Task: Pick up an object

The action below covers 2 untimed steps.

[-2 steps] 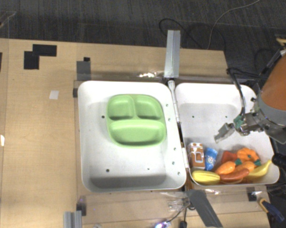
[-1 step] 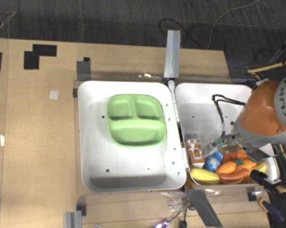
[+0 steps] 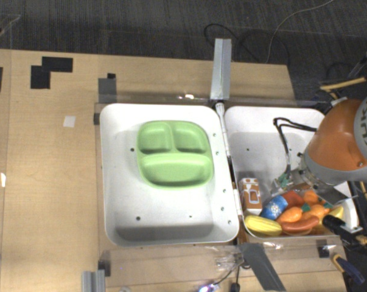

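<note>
In the right bin (image 3: 256, 132), a heap of toy food lies at the near end: a yellow banana (image 3: 262, 225), a blue round piece (image 3: 272, 208), an orange pepper (image 3: 293, 213), a red piece (image 3: 299, 225) and a small brown-and-white box (image 3: 251, 193). The arm comes in from the right, its orange band (image 3: 336, 143) hanging over the bin's right side. My gripper (image 3: 291, 178) is low at the back of the heap, just above the blue piece and the orange pepper. The wrist hides part of the heap.
A green divided plate (image 3: 173, 152) lies in the left bin (image 3: 119, 163). A grey metal post (image 3: 221, 69) stands behind the wall between the two bins. A black cable (image 3: 286, 126) loops over the far end of the right bin.
</note>
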Available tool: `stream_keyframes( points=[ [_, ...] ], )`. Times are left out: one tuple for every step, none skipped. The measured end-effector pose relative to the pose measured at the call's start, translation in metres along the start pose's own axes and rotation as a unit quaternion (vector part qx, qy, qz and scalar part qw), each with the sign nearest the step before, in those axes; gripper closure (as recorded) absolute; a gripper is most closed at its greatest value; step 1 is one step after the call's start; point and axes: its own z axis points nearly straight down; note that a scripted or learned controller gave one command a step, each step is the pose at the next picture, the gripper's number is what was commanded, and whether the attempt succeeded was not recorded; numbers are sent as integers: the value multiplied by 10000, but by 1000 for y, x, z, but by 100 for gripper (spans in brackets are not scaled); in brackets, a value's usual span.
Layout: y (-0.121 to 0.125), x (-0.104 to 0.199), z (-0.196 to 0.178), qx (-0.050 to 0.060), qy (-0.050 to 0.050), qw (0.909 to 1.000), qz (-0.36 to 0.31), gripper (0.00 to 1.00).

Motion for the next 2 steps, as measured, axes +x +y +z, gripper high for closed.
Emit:
stream_keyframes(
  points=[
    [51,79,-80,24,-3,9971,756,100],
    [41,9,-155,18,-11,9998,215,100]
  ],
)
